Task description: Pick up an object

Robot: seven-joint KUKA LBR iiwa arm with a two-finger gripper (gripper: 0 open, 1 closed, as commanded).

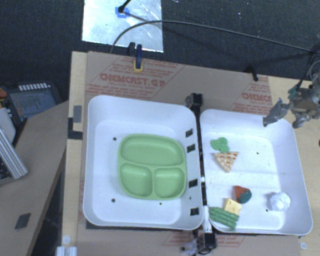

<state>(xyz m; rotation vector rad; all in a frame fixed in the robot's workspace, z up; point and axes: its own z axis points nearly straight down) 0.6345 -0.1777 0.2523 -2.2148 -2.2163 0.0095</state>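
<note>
The right bin (290, 164) holds several small items: a green leafy piece (220, 144), a tan wedge (226, 159), a red and teal piece (242, 194), a yellow block (232, 206), a green bean-like piece (223, 217) and a white crumpled ball (279, 201). My gripper (288, 114) hangs over the bin's far right corner, well above the items. Its two fingers are spread apart, with nothing between them.
The left bin (100, 147) bears a green three-compartment tray (151, 167). A black divider strip (196, 156) runs between the bins. Cables cross the dark floor at the back. A pendant (31, 102) and metal rail (2, 144) lie at left.
</note>
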